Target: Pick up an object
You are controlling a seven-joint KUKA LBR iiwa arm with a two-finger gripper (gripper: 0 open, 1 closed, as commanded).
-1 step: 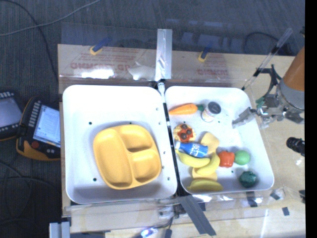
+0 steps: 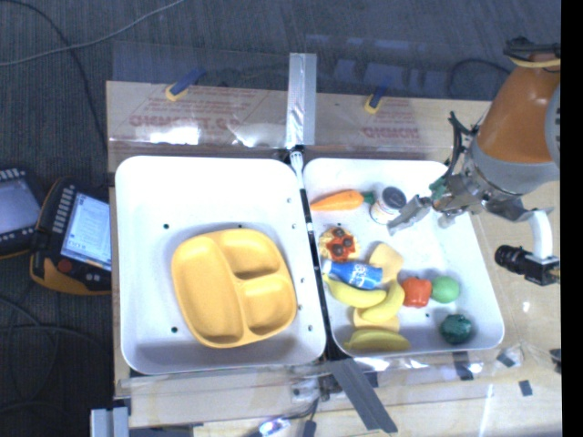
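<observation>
Gripper (image 2: 421, 209): fingers spread, holding nothing, over right bin (image 2: 487, 285) beside small jar (image 2: 389, 202), near carrot (image 2: 336, 200).

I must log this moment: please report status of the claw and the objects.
Claw over right bin, holding nothing seen. Small jar just beside it, carrot further left. Toy food crowds the bin; yellow tray in left bin.

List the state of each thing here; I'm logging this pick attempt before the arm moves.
Gripper: above the right bin, near the jar, nothing visibly held.
Yellow tray: flat in the left bin.
Carrot: lying on its side.
Jar: tipped.
Banana: lying under the blue bottle.
</observation>
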